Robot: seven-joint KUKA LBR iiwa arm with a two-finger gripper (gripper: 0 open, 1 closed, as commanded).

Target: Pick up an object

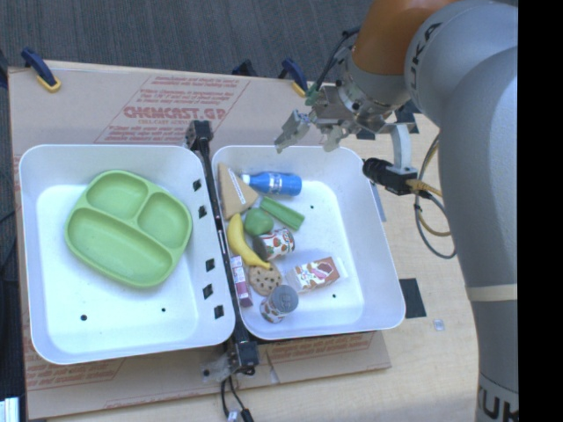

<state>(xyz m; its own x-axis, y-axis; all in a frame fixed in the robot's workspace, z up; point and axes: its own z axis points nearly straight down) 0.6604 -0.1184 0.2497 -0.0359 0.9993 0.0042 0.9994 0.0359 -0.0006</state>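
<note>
Not far along: nothing picked yet, as far as visible. Tool up above the far rim of the right bin, fingers spread wide, nothing between them. Clear of all items, well above the pile.

Candidates all in the right bin, bunched toward its left side: blue bottle nearest the tool, near the far wall; green block just below it; banana along the divider; cookie, small can and red-white packet toward the near end. Left bin w/ green divided plate, lying flat.

Left to do, by judgement: choose a target, descend, close, lift. Bottle prob. the easiest, closest and fairly free-standing. Clutter round the banana = likelier miss.
</note>
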